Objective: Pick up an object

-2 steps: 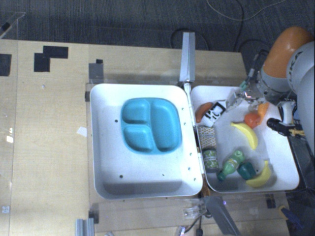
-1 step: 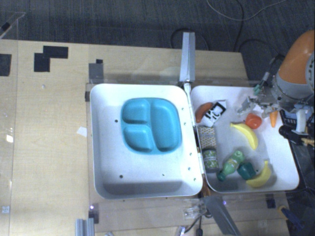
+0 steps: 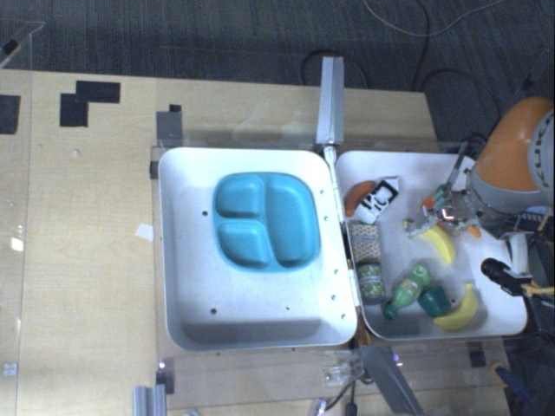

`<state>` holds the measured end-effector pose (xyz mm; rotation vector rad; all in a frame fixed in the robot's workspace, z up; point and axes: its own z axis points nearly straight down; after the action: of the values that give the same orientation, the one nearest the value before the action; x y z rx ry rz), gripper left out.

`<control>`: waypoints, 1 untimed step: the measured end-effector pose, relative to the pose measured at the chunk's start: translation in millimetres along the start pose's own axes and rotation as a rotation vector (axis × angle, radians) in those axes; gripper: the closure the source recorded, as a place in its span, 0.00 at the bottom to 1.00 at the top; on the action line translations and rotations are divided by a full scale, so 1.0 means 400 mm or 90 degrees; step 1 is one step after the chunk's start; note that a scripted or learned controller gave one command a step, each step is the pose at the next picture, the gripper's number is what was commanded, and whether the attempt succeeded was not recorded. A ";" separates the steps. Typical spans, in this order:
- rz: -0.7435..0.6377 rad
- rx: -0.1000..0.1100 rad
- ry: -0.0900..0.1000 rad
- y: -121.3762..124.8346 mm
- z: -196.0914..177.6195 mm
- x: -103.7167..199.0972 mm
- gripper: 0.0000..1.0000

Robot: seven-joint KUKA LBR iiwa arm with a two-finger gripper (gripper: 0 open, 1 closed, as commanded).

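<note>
My gripper [image 3: 438,213] hangs low over the right bin [image 3: 408,167], just above the upper end of a small yellow banana [image 3: 442,245]. A second banana [image 3: 461,310] lies near the bin's front right corner. A green bottle [image 3: 406,289] lies tilted beside a dark teal block [image 3: 434,301]. A brown object [image 3: 357,196] with a white-and-black box [image 3: 378,199] rests at the bin's back left. A patterned can [image 3: 368,258] lies along the left wall. Nothing is visibly between the fingers.
The left bin [image 3: 182,258] holds a blue three-compartment tray [image 3: 264,220]. A metal post [image 3: 330,102] stands behind the divide between the bins. The arm's orange band [image 3: 520,146] looms over the right bin's back right corner. Cables lie on the dark floor behind.
</note>
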<state>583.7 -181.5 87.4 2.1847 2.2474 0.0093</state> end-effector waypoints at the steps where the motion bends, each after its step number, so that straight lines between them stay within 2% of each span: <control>1: -0.001 0.000 0.001 0.004 -0.021 0.002 1.00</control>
<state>585.3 -180.8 95.7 2.1846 2.2495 0.0123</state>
